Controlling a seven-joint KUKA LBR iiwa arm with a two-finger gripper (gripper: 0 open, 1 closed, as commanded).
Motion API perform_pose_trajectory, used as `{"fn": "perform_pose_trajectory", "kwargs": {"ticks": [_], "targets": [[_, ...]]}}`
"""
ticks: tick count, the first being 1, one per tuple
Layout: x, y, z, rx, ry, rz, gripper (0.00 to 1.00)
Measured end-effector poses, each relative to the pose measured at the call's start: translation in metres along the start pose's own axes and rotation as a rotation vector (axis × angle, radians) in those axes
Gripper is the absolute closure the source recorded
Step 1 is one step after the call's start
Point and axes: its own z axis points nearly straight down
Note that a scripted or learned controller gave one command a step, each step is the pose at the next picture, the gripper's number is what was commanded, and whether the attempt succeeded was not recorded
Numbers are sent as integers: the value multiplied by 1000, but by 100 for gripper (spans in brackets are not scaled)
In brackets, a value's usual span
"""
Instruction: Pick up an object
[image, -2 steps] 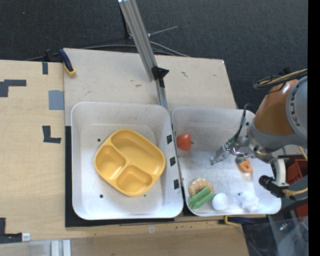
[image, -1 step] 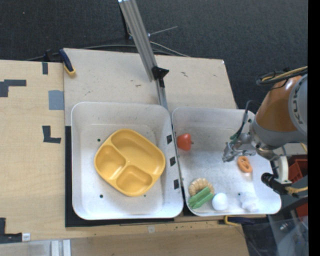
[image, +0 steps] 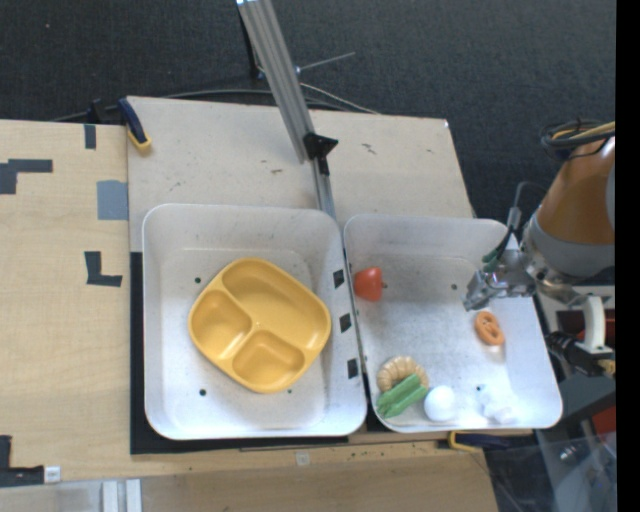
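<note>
Hovering jaws (image: 480, 292) near orange piece (image: 489, 328), seemingly apart.

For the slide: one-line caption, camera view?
Gripper hovers in the right bin near an orange toy; yellow tray in the left bin.

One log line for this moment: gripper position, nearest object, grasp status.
gripper: low in right bin, near right wall | nearest: orange piece, just below in view | grasp: none seen | tomato: at left wall

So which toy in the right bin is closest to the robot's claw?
The small orange piece, just below the gripper. The red one, green one and white ball lie farther away.
</note>
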Motion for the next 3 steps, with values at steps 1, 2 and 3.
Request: {"fn": "perform_pose_trajectory", "kwargs": {"ticks": [1,2,3], "targets": [[-1,10,-47,-1,0,-2,100],[0,10,-61,3,1,-1,100],[51,21,-48,5,2,-6,100]]}}
